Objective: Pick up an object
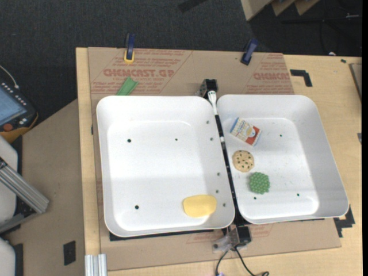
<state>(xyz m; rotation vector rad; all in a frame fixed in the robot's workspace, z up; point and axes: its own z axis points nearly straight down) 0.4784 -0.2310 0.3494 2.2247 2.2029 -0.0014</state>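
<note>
A yellow rounded piece (pixel 199 205) lies nearest, by the front edge of the left bin (pixel 115 154). In the right bin (pixel 310 154), close to the shared divider, a green bumpy ball (pixel 259 183) sits in front of a round speckled cookie (pixel 243 160), and beyond them a small white, blue and orange carton (pixel 245 131) lies tilted. Farthest back, a green strip (pixel 126 86) rests on the cardboard sheet (pixel 172 68) behind the left bin.

The print on the small carton (pixel 245 131) was too small to read, and the blue screen (pixel 10 105) was cut off at the left edge.
</note>
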